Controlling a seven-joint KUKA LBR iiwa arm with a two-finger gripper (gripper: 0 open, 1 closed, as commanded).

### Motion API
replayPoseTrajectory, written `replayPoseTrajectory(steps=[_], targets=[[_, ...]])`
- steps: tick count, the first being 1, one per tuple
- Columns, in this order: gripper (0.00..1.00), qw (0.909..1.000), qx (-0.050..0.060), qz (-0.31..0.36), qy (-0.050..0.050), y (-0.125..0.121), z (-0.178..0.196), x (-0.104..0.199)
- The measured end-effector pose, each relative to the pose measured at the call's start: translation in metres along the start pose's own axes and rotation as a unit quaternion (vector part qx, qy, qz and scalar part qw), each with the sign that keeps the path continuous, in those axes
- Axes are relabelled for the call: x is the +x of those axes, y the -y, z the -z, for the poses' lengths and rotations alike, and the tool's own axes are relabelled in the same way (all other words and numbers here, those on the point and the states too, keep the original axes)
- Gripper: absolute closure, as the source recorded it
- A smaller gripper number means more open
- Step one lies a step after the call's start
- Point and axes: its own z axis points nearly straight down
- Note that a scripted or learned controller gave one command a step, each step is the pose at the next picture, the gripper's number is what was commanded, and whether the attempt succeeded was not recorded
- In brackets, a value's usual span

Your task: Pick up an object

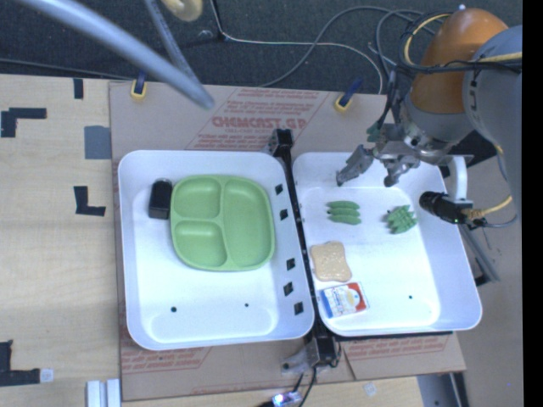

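Bench: a pale wooden top with black tape marks, a sheet of brown cardboard (254, 117) with red print lying on it, and dark carpet with loose cables behind.
Right bin (441, 299): a shallow white tray on the cardboard, holding four small things, all lying free on its floor.
Pea pods (344, 212): a small green bunch in the upper left part of the right bin, below and a little left of the gripper, apart from it.
Leafy green (400, 220): a small ruffled green piece to the right of the pea pods, well apart from them, just below the gripper's right finger but not touching.
Bread slice (330, 262): a tan piece lying flat near the bin's left wall, below the pea pods.
Carton (344, 299): a small white, red and blue pack just below the bread slice, nearly touching it.
Gripper (374, 174): over the upper part of the right bin, its two dark fingers spread wide apart with nothing between them.
Arm (454, 58): grey with an orange band, reaching in from the upper right.
Left bin (140, 312): a white tray just beside the right one, joined along a black clip strip.
Plate (223, 223): a light green plate with three sections, in the upper middle of the left bin.
Black block (160, 198): a small dark thing touching the plate's left edge.
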Motion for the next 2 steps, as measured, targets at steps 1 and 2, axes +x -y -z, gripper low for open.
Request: replayPoseTrajectory(steps=[1, 2], targets=[[0.00, 1.0000, -0.007, 0.001, 0.001, -0.003, 0.008, 0.000], [0.00, 1.0000, -0.004, 0.001, 0.001, 0.000, -0.056, 0.002]])
